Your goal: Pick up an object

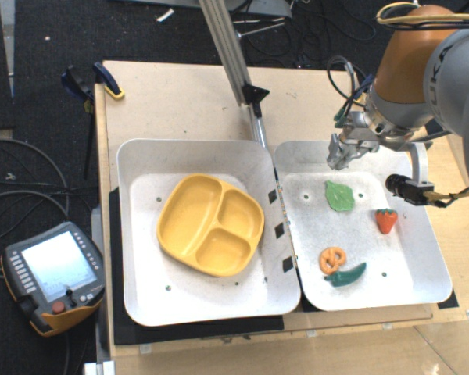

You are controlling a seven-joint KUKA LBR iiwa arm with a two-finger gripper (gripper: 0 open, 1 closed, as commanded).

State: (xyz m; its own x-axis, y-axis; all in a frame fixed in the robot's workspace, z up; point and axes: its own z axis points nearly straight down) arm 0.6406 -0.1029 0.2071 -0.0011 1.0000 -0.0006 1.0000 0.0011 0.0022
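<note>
While the arm reaches in from the right, these lines tell where each thing sits.
Bench: pale wooden bench [180, 100] seen from above at a slant, with dark floor and cables around it.
Left bin: shallow white bin [141, 170] on the left half of the bench.
Plate: yellow plastic plate with three compartments [211, 223], lying in the middle of the left bin, slightly turned.
Right bin: shallow white bin [414, 264], just beside the left bin, their inner edges meeting.
Leaf: flat green leaf-shaped toy [340, 195], in the upper middle of the right bin.
Strawberry: small red toy strawberry with a green top [386, 220], near the right wall of the right bin, below and right of the leaf.
Pretzel: small orange pretzel-shaped toy [332, 258], in the lower middle of the right bin.
Pepper: dark green toy pepper, long and curved [346, 274], touching the lower right of the pretzel.
Arm: grey robot arm with an orange band [410, 53], over the upper right corner of the bench.
Gripper: metal two-finger gripper [339, 158], pointing down over the far edge of the right bin, just above the leaf; nothing is seen between its fingers, and whether they are apart or together cannot be told.
Pendant: grey and orange handheld control pendant with a screen [53, 276], on the floor to the left of the bench.
Pole: slanted metal pole [228, 45], crossing the bench top toward the gap between the bins.
</note>
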